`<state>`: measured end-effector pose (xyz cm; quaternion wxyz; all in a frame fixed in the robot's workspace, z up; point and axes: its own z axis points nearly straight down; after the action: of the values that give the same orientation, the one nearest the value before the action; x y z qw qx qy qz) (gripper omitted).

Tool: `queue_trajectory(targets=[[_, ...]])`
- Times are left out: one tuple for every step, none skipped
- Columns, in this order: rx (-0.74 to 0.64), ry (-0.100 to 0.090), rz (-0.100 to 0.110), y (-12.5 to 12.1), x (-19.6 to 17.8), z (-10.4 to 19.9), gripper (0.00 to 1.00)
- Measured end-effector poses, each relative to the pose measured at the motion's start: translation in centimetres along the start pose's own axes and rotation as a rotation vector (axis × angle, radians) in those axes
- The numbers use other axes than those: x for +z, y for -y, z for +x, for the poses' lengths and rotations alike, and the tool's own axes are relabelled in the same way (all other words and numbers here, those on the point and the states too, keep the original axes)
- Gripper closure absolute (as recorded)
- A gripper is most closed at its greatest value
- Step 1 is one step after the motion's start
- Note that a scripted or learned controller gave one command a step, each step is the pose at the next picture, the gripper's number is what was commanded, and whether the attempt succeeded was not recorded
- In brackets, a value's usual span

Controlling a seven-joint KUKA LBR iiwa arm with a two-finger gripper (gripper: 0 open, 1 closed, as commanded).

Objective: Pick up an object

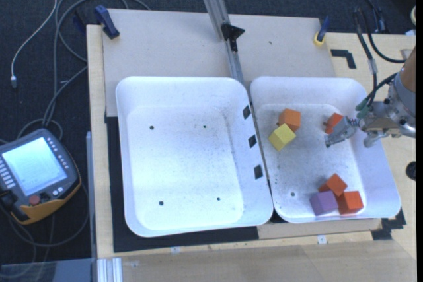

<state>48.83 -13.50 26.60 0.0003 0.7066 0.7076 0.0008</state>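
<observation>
you are looking at an evenly lit scene under soft, diffuse light from above. the two white bins (192, 92) are reading very bright, close to washing out along their rims, while the dark carpet (39, 36) is staying low in detail. shadows are showing faint and short, just beneath the coloured blocks (337, 195). the pendant screen (30, 168) is glowing pale. fine detail is looking soft and slightly grainy throughout, and the gripper (344, 132) is appearing a little blurred.

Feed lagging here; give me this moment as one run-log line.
pincer over right bin | beside orange block | grasp unconfirmed | yellow block untouched
</observation>
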Motion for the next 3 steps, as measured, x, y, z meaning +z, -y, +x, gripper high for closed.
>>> queue_trajectory(targets=[[-0.003,-0.003,0.010,-4.0,11.2,5.4,0.00],[0.007,0.002,0.007,-2.4,13.0,-1.1,0.00],[0.001,-0.001,0.002,-2.6,12.9,-0.6,0.00]])
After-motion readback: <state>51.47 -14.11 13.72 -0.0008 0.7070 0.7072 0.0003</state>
